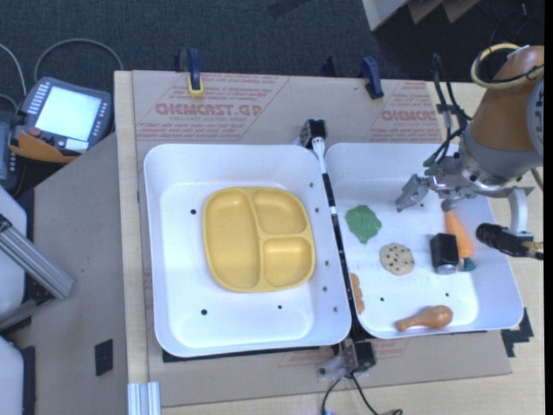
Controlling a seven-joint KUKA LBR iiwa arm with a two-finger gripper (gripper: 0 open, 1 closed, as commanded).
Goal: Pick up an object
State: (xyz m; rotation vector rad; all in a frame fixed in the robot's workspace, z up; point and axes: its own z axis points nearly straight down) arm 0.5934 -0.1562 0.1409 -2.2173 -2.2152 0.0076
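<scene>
Two shallow white plastic bins sit side by side on a brown board. The left bin [173, 258] holds a yellow plate [257, 238] with rounded corners and three compartments, smooth and a little glossy, lying flat near the middle. The right bin [492, 305] holds several small toy foods. A green leaf-shaped piece [364, 222] with a wavy edge lies near the left wall. Just below it and to the right is a round tan cookie [397, 258] with dark spots. A drumstick [425, 319], tan and smooth, lies close to the front wall. An orange carrot [457, 234], long and tapered, lies beside a small black block [444, 252], and the two seem to touch.

From the right the grey arm with its orange band reaches over the far part of the right bin. The gripper [429, 188] hangs above the bin floor, up from the carrot and apart from it. Its metal fingers look spread, and I see nothing between them.
</scene>
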